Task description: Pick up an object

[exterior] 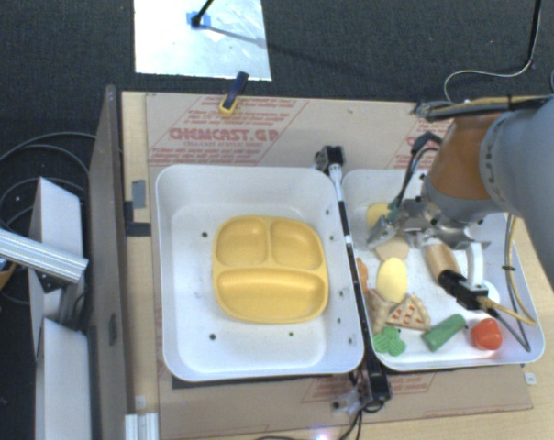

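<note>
Hovering end effector [398, 230] just above upright yellow egg [392, 279], right bin [515, 356].

Arm reaching in from the right

The grey arm [525, 145] with its orange band angles down leftward, its pincer [407, 229] low at the wrist's end.

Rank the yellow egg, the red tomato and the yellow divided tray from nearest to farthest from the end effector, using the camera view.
From the end effector:
1. Yellow egg, just below it in the right bin.
2. Red tomato, at that bin's lower right corner.
3. Yellow divided tray, across the divider in the left bin.
</note>
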{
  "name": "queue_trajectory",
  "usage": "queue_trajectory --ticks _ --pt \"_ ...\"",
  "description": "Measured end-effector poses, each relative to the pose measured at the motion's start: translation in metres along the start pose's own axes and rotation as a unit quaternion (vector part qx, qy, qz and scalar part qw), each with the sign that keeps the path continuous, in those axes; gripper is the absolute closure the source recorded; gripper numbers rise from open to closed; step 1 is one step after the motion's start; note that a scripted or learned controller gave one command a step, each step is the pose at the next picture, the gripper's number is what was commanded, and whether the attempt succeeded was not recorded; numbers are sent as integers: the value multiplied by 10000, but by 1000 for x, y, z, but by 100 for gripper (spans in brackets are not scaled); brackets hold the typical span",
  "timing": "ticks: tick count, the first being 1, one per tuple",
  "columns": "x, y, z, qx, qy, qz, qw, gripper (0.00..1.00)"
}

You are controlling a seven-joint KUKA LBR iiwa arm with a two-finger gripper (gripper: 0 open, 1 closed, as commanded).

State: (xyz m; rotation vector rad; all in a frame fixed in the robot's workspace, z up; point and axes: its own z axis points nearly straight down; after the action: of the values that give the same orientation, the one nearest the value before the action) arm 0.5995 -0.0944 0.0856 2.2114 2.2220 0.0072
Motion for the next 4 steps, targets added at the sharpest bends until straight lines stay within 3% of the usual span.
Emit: queue_trajectory --ticks 1,2,3,4 --pt "12 73 0 -3 2 -15 10000 0" --pt "8 62 -3 29 2 19 10000 0" --pt "0 -5 2 66 11 30 10000 0" --pt "-6 71 0 -8 -1 -8 10000 0"
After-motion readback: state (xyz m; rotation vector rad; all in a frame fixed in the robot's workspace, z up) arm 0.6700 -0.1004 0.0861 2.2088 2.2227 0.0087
